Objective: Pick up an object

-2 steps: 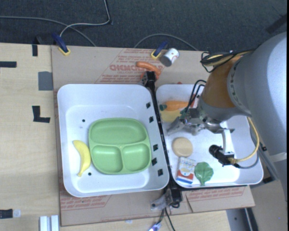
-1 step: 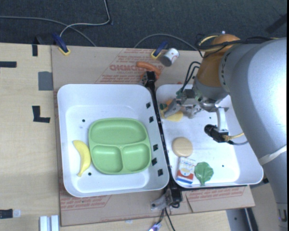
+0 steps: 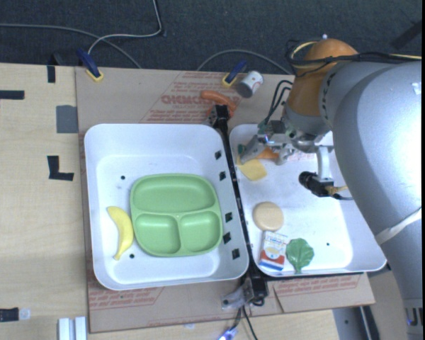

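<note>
Left bin (image 3: 103,154): contains a green divided tray (image 3: 176,214) and a banana (image 3: 120,231) beside its left edge. Right bin (image 3: 354,250): contains a yellow wedge (image 3: 253,170), a round tan cookie (image 3: 268,216), a small carton (image 3: 273,253) and a green leaf (image 3: 299,253). Gripper (image 3: 263,147) is positioned just above the yellow wedge; jaws state cannot be determined.

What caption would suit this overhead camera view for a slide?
Robot gripper lowered over a yellow wedge in the right bin; green tray and banana sit left.
</note>
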Controlling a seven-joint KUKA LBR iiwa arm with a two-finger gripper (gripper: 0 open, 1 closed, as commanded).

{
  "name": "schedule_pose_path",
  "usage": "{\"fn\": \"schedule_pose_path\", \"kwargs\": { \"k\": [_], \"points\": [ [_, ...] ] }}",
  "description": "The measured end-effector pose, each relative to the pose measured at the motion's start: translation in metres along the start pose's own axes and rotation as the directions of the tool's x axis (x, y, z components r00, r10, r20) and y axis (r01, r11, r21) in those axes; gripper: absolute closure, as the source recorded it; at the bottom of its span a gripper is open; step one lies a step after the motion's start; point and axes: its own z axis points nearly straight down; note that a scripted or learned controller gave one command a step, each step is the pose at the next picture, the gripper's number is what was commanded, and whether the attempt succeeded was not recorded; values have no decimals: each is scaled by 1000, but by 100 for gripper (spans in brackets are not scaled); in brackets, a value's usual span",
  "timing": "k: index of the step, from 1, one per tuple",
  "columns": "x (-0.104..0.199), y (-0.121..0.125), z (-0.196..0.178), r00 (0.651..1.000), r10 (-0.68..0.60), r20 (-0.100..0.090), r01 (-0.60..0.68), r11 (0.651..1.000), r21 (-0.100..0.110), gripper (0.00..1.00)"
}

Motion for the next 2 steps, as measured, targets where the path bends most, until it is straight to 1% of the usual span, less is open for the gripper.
{"fn": "schedule_pose_path", "kwargs": {
  "k": [2],
  "points": [
    [2, 0, 0, 1000, 0, 1, 0, 1000, 0, 0]
  ]
}}
